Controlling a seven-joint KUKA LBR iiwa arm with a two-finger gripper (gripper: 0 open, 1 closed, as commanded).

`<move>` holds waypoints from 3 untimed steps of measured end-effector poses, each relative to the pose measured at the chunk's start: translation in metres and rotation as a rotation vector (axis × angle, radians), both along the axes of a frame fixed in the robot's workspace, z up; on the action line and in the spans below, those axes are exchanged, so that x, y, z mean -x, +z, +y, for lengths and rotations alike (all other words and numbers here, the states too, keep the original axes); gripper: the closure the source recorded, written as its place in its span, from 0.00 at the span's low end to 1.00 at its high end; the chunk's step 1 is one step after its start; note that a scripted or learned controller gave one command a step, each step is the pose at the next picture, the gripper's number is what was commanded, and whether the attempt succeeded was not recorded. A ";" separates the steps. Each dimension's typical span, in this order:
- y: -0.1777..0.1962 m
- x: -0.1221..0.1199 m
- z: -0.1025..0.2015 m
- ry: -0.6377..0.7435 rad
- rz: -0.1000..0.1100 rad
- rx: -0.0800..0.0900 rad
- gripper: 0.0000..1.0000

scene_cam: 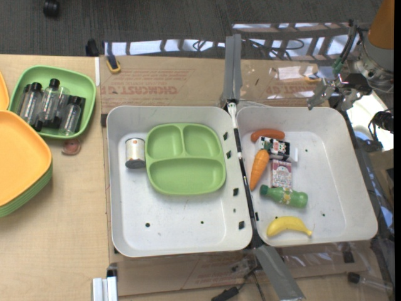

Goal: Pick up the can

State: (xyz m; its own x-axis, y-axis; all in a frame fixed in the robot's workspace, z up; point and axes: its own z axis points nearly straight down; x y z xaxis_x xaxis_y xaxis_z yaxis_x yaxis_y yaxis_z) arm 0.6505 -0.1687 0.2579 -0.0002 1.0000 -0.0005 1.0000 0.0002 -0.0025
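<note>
Can (135, 152) on its side in left bin (116, 187) beside green plate (186, 158); hand (335, 93) state unclear

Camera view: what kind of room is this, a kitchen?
Probably a robot lab, not a kitchen: toy food like a banana sits in white bins on a workbench, with a robot arm and office carpet.

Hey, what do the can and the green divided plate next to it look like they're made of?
The can looks like metal: silvery, shiny side with a pale lid, lying on its side in the left bin. The divided plate looks like matte plastic: even light green, soft moulded ridges, no glare. Both are guesses from looks alone.
</note>
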 end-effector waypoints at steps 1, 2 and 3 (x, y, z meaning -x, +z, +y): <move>-0.069 -0.008 0.055 -0.110 0.000 0.001 0.00; -0.112 0.075 0.031 0.262 0.000 -0.001 0.00; -0.103 0.075 0.030 0.258 -0.001 -0.001 1.00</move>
State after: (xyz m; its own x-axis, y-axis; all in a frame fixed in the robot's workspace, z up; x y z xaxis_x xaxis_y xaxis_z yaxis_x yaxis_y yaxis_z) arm 0.5758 -0.1387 0.1545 -0.2551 0.9669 0.0000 0.9669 0.2551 -0.0019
